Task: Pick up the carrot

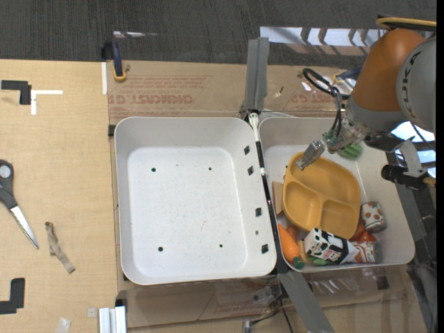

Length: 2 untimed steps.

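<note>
Carrot (287, 242) well apart from jaws (right bin (272, 139))

The arm (399, 75) is cut off by the right edge. The gripper (311, 155) is small and blurred, over the tray's (326, 200) rim. Below it, the tray hides the carrot's (288, 242) upper end. The carton (326, 247) hides part of the can (366, 250).

The two bins (184, 134) look like smooth white plastic with a soft sheen; the yellow tray (326, 200) is matt plastic; the table (55, 172) shows pale wood grain, with brown cardboard (173, 92) behind; the scissors (17, 214) have bright metal blades; the carrot (288, 243) is glossy orange.
</note>
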Available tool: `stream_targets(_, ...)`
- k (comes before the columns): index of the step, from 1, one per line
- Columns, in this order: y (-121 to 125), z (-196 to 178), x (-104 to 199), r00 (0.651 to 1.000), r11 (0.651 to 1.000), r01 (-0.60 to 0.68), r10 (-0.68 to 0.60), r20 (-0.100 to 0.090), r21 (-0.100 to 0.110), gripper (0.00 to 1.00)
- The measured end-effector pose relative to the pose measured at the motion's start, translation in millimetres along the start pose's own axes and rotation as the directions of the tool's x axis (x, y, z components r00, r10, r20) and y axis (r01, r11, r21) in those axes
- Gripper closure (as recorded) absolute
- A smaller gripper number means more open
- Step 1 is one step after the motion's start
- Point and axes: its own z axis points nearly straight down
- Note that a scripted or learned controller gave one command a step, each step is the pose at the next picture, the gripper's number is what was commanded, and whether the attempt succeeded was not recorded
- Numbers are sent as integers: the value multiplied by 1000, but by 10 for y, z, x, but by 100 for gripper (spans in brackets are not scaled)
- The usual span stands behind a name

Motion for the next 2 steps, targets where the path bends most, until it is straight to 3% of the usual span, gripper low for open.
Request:
stream_targets(1,134,451,74,990,990,-141,141,8,-13,0)
stream_targets(2,-259,432,102,894,894,-448,448,15,-24,0)
